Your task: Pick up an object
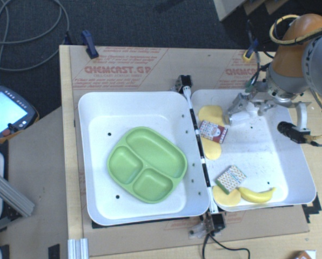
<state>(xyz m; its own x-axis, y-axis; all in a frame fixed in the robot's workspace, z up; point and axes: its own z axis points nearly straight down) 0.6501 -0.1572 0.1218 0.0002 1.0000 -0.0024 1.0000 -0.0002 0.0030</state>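
My gripper (250, 108) hangs low over the back of the right bin (290, 161), open, with nothing between its fingers. Its left finger (235, 108) is just right of a yellow round piece (209, 113). A small red and white box (213, 131) lies in front of that piece, partly over a second yellow piece (213, 150). Near the bin's front lie a green and white box (231, 177), a banana (256, 195) and a yellow disc (225, 197).
The left bin (96, 112) holds a green divided plate (146, 164). A black clamp (185, 83) sits at the back of the rim between the bins. A black cable end (290, 131) hangs off the arm over the right bin's right side.
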